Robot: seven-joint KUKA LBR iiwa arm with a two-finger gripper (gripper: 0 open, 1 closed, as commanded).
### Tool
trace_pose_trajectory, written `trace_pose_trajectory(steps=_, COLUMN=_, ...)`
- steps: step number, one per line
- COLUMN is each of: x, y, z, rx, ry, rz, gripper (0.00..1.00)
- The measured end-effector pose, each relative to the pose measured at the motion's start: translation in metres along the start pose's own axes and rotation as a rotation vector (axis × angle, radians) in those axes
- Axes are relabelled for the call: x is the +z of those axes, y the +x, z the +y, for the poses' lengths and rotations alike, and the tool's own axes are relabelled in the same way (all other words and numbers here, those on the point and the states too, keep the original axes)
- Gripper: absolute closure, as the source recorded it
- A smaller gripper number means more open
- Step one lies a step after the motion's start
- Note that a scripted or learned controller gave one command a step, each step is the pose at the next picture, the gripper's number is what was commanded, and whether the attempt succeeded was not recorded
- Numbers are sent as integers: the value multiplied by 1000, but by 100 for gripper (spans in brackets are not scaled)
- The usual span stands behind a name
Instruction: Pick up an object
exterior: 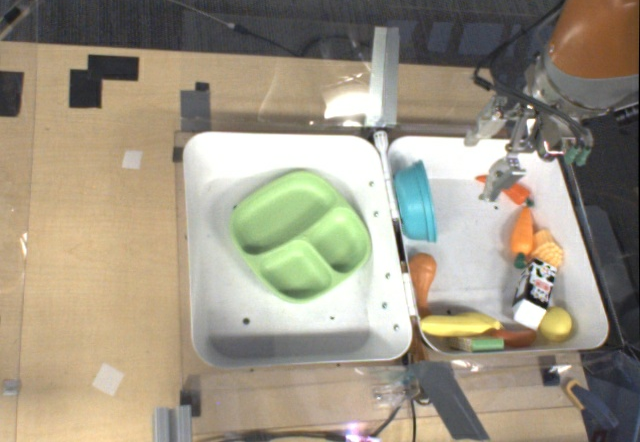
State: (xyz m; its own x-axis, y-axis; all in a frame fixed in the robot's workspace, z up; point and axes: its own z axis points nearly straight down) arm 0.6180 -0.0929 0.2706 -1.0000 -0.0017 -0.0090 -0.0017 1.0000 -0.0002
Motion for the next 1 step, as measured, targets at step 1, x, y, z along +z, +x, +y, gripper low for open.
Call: trace_pose_trajectory(steps=1, x=172, y=97, z=-11, rx=-218, ry=1, rz=-2, gripper=0)
